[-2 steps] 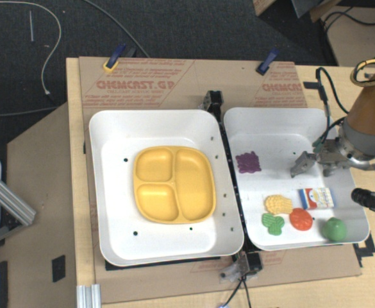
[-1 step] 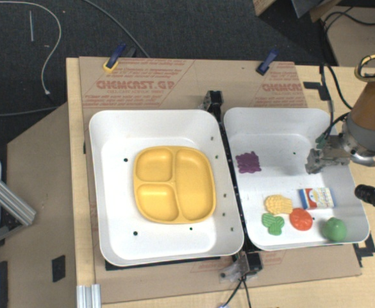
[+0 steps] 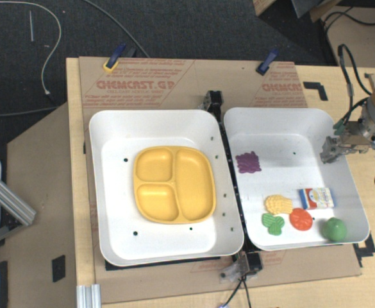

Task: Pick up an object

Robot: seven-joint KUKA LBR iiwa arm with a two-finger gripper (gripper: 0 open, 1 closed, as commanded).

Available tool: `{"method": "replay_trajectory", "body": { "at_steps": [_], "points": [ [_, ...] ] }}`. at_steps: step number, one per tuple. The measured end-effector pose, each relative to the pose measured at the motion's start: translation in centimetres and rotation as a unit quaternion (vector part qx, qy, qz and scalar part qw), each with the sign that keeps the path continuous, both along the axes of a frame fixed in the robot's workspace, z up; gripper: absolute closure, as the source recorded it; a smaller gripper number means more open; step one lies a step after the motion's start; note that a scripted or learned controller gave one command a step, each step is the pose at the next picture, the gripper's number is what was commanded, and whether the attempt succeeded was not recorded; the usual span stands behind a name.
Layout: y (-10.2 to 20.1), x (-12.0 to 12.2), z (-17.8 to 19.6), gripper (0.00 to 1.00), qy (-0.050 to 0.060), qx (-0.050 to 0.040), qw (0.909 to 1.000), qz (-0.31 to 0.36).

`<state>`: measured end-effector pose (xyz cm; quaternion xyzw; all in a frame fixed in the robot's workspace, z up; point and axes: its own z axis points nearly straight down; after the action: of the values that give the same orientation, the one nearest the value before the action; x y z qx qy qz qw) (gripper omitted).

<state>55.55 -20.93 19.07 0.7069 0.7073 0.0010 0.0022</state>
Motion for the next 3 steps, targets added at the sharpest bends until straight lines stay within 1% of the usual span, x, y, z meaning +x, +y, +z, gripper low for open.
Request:
{"method": "replay_trajectory", "body": {
  "at_steps": [1,2,3],
  "points": [
    [0.0,0.1,1.8,1.0,0.0,0.0004,1.0,0.0],
    [4.7,0.7,1.2,1.0,0.003,0.0022,1.0,0.002],
    [9.3,1.9,1.3,1.0,0.002,0.0017,1.0,0.002]
  ]
}}
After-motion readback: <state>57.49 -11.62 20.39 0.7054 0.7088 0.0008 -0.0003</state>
